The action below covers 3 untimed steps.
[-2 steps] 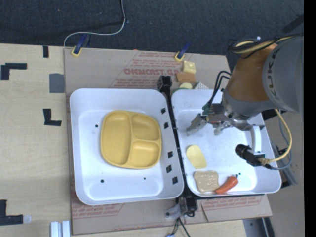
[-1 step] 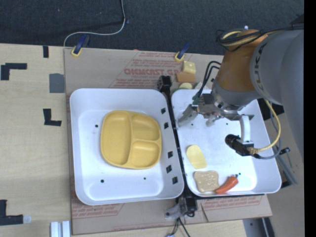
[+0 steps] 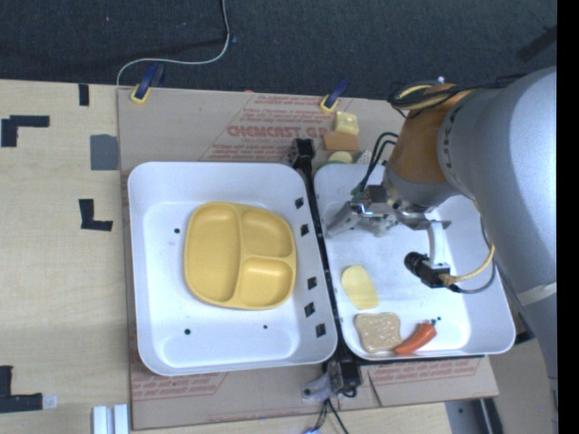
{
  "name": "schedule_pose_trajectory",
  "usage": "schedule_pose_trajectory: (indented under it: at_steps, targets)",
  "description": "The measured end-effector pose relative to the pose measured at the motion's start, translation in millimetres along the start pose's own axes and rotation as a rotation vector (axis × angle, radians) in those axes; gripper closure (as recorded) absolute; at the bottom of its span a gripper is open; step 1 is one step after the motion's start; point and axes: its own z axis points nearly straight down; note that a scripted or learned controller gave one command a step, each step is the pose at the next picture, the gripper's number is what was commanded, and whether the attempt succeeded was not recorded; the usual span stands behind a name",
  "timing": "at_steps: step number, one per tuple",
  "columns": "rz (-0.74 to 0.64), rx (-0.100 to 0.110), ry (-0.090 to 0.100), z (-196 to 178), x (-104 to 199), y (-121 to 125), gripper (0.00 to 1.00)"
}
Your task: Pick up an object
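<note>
The grey arm (image 3: 507, 179) reaches down into the right bin (image 3: 479, 333); its gripper (image 3: 348, 220) hangs near the bin's left wall, its state impossible to tell. Below lie a pale yellow piece (image 3: 360, 287), tan toast (image 3: 377, 331) and an orange carrot (image 3: 416, 337)

I count two white bins (image 3: 145, 242) on the table, one yellow divided plate (image 3: 240, 254), one pale yellow piece (image 3: 360, 287), one bread slice (image 3: 378, 331) and one orange carrot (image 3: 417, 337).
</note>
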Motion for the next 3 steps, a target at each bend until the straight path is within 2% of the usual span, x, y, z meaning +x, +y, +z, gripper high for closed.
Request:
schedule_pose_trajectory:
  at_steps: [1, 2, 3]
  targets:
    - [-0.005, 0.009, -0.001, -2, 0, 51, 0.00]
    - [-0.002, 0.006, 0.002, -2, -2, 26, 0.00]
    - [-0.005, 0.012, 0.000, -1, -1, 53, 0.00]
